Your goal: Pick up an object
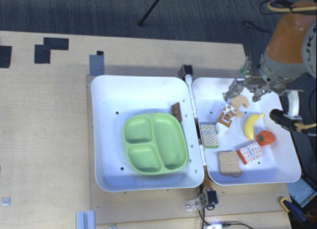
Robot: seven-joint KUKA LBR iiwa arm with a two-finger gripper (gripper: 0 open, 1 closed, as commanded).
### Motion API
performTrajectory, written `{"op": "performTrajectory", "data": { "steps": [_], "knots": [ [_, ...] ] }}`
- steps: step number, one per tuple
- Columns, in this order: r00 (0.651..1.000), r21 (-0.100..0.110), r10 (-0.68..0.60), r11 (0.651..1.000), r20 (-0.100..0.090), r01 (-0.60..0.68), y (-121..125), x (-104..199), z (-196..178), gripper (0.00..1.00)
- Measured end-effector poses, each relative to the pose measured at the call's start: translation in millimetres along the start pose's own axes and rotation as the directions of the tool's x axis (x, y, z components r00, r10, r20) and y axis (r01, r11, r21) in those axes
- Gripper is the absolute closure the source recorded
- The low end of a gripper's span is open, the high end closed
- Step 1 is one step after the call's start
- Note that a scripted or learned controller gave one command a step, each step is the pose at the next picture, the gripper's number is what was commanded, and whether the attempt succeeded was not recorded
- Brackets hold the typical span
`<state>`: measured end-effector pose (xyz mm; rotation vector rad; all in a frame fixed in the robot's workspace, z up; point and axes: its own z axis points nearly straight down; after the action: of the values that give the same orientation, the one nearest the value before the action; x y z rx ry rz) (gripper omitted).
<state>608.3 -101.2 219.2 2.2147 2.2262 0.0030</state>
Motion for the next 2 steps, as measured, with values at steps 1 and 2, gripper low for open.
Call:
{"op": "performTrajectory", "data": {
  "steps": [1,2],
  "knots": [
    [1.000,-0.004,0.002,1.000,0.001,-0.002,-23.3,-0.1,133.1,0.00],
    [1.000,-0.008,0.002,1.000,0.001,-0.002,-21.5,0.5,121.2,1.00]
  ]
}}
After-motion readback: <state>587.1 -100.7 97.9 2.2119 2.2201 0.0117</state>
